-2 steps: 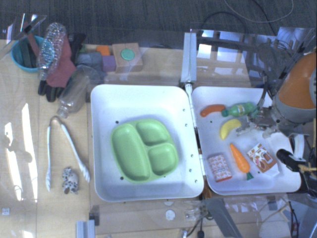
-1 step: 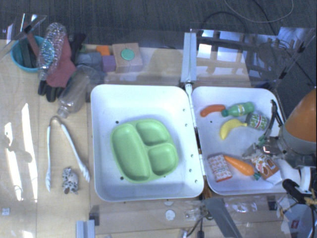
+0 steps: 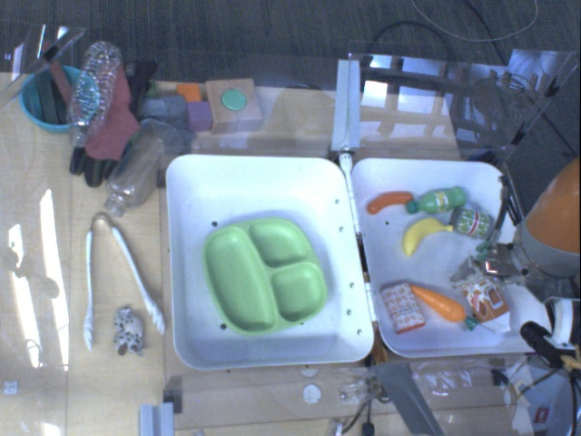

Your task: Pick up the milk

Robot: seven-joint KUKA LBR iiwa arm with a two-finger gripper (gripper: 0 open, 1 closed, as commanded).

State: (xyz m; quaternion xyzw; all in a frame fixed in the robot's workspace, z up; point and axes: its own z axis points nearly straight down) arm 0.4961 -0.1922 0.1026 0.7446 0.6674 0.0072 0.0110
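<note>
Milk carton (image 3: 484,300) sits in your right bin (image 3: 390,339), directly below the gripper (image 3: 488,267). Carrot (image 3: 438,303) lies beside it. Can't tell the finger state.

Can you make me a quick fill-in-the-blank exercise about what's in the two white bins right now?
1. The green divided plate lies in the ____ bin.
2. The banana is colored ____.
3. The carrot lies just right of the red and white ____.
4. The arm reaches over the ____ bin.

Missing words: left; yellow; carton; right
</note>
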